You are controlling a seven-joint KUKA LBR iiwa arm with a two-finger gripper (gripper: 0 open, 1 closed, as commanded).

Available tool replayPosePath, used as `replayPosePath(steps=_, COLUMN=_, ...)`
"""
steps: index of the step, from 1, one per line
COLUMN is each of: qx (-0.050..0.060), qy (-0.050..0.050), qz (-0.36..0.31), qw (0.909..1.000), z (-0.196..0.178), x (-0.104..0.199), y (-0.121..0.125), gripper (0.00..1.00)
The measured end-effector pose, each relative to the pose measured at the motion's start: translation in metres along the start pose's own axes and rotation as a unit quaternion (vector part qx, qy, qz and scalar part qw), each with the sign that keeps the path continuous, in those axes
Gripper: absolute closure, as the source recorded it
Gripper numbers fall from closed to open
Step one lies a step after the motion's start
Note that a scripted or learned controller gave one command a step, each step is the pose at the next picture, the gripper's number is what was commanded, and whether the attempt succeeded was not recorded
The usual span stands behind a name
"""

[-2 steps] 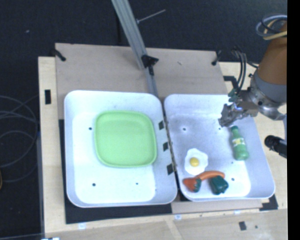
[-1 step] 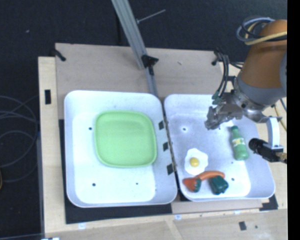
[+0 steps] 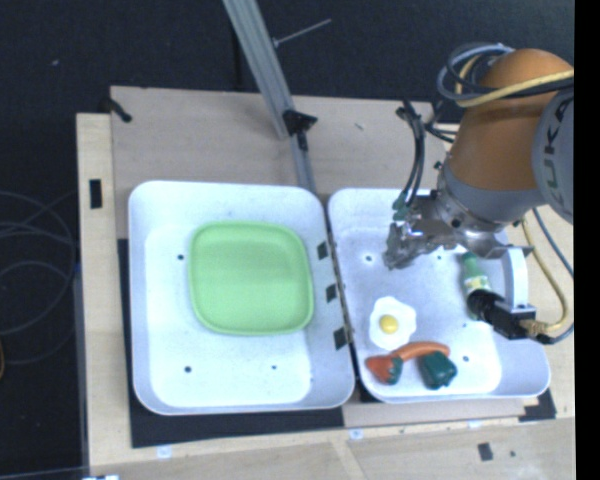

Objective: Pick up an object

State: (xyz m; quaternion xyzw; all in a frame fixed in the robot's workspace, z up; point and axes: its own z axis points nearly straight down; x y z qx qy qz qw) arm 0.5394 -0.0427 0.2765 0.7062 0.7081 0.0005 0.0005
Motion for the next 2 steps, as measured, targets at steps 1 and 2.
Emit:
replayPosePath(steps=1, qx=0.001, qy=0.0, qz=0.0, qw=1.0, z=0.016, x=0.056, y=-0.005, gripper=1.0)
replayPosePath(steps=2, qx=0.0, qy=0.001, qz=-0.001, qw=1.0, z=0.016, x=0.109, y=-0.009, gripper=1.0)
